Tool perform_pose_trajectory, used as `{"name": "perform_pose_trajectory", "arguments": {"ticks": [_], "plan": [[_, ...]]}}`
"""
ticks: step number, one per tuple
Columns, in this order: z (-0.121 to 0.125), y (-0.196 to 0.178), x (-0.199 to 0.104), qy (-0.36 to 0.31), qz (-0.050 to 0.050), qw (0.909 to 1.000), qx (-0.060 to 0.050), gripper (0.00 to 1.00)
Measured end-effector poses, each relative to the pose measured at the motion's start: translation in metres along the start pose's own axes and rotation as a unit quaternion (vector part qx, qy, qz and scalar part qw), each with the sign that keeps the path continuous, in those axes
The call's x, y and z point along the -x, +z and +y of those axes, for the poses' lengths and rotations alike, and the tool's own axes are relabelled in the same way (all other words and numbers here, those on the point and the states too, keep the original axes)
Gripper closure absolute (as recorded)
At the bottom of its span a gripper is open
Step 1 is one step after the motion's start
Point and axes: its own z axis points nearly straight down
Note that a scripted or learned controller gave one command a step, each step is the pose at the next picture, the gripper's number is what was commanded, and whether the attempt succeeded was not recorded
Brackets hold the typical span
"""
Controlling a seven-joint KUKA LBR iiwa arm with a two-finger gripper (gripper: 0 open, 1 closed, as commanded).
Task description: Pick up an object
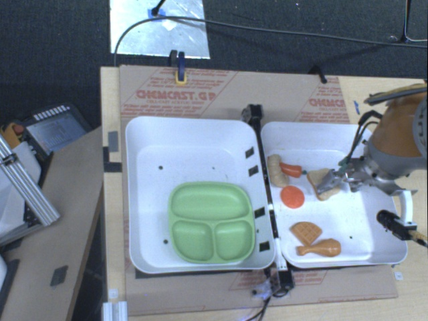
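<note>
- Reaching in from the right, the arm (401,139) puts its gripper (340,178) low over the right bin (374,246), right at a tan, bread-like piece (322,182).
- Whether the gripper is spread or pressed together, I cannot tell; dark hardware and the tan piece run together at that spot. No grasp is confirmed.
- Task's thing, by my reading: that tan piece, sitting in the upper middle of the right bin, touching or just under the tool tip.
- Neighbours are close: orange round slice (292,196) just to its lower left, a red-orange carrot-like piece (289,169) to its left, a pale stick (274,170) by the bin's left wall.
- Waffle piece (305,232) and drumstick (321,249) lie nearer the front wall, well apart from the tool.
- Left bin (154,152) holds a green divided plate (211,221); not involved.
- To do this step well, I judge: centre over the tan piece, not its edge; close squarely on its narrower sides; lift straight up.
- Risk: an off-centre pinch may squirt the piece toward the orange slice.
</note>
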Motion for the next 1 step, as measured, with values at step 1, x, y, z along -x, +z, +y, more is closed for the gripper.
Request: {"name": "perform_pose_trajectory", "arguments": {"ticks": [1], "plan": [[0.0006, 0.0152, -0.0002, 0.001, -0.001, 1.0000, 0.001, 0.00]]}}
